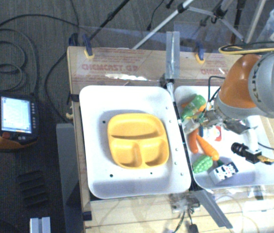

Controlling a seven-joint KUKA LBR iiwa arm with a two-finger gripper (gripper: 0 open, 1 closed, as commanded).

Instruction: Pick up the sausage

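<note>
Here, the gripper (210, 123) hangs low in the right bin (268, 178) among toy food, just above an orange sausage (194, 142); its grip can't be told.

arm (253, 84) reaching low, end effector (206, 125) down

Glossy yellow plastic tray (138, 141) (smooth) in a matt white bin (93, 144).

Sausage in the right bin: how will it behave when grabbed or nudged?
The sausage looks smooth and rounded, so it may roll or slip. It likely stays stiff, like a plastic toy. It lies close beside the carrot, which a push could shift.
</note>
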